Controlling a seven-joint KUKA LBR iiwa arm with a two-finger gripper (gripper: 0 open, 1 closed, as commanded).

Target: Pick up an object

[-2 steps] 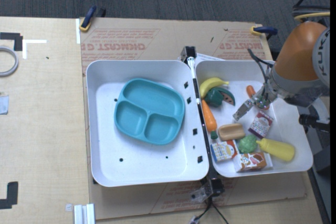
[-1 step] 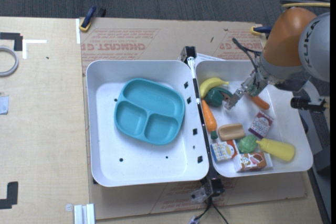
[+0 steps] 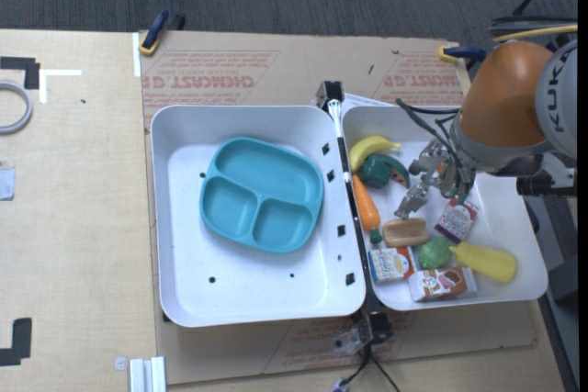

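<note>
The arm entered from the right of the frame, and its hand [image 3: 432,184] hung over the middle of the right bin [image 3: 528,289]. The fingers were spread apart with nothing between them; they pointed down toward a brown bun-shaped item [image 3: 405,231] lying just below the fingertips.

The right bin held the candidate objects, packed close together. A yellow banana [image 3: 372,149] lay at the upper left of that bin, touching a dark green item [image 3: 381,170]. An orange carrot [image 3: 366,204] ran along the bin's left wall. A green round item [image 3: 435,252] sat beside the bun, a yellow bottle-shaped item [image 3: 487,262] lay at the lower right, and two small cartons [image 3: 415,274] rested along the bottom edge. A small pouch [image 3: 457,220] lay just right of the hand.

The left bin [image 3: 175,225] carried a blue divided tray [image 3: 262,195] in its centre.

Handling judgement: the items appeared to be light toy foods, probably rigid plastic with smooth, somewhat slippery skins. The bun was the nearest target. It would best be taken across its short width at mid-length, where the fingers could close on opposing sides. Its neighbours lay close, so a finger could strike the green round item or a carton on descent. The pouch seemed soft and flat, and a poor choice.
</note>
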